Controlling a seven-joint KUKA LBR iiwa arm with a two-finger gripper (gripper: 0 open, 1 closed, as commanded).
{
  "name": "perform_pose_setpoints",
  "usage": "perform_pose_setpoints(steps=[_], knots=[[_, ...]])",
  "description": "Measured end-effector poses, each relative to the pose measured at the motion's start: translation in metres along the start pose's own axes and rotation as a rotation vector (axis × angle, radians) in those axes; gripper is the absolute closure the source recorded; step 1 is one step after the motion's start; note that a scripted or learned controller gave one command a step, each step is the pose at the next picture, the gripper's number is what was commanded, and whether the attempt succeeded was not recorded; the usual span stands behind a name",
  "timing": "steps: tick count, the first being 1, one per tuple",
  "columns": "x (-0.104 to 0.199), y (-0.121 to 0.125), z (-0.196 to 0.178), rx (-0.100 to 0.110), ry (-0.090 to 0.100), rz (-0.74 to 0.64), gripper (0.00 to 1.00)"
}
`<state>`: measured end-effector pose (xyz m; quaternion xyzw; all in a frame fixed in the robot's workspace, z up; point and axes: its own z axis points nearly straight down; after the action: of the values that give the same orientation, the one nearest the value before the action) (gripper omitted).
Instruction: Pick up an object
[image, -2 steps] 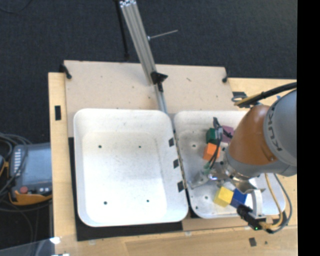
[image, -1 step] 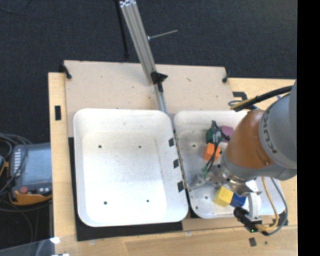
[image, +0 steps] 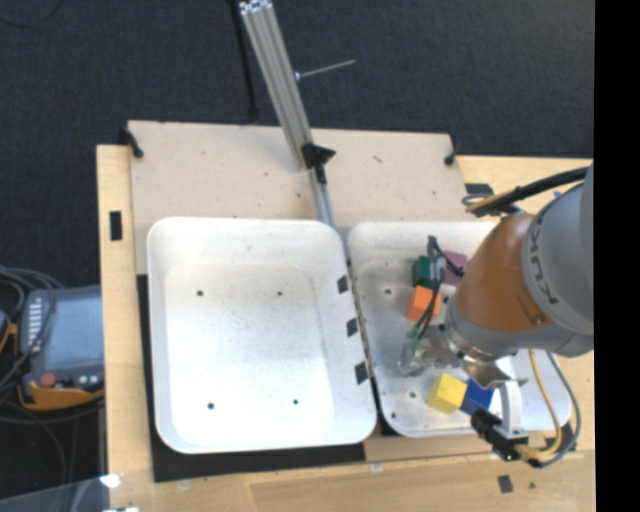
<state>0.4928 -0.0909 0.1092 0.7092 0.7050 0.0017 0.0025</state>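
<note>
Now | gripper (image: 418, 352) low in right bin (image: 385, 255), finger state cannot be told | yellow block (image: 447, 393) just beside, toward near-right | orange block (image: 422, 300) farther up.

Tan wooden bench (image: 115, 300), paler board (image: 220, 175) laid across its far part. Two shallow white bins directly on it, touching side by side: one bin (image: 250, 330) well left of the gripper (image: 415, 355), other bin (image: 385, 260) under it.
</note>
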Motion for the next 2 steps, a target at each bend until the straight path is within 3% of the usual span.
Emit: perform_pose_setpoints(steps=[2], knots=[[0.004,0.004,-0.112,-0.002,0.000,-0.010,1.00]])
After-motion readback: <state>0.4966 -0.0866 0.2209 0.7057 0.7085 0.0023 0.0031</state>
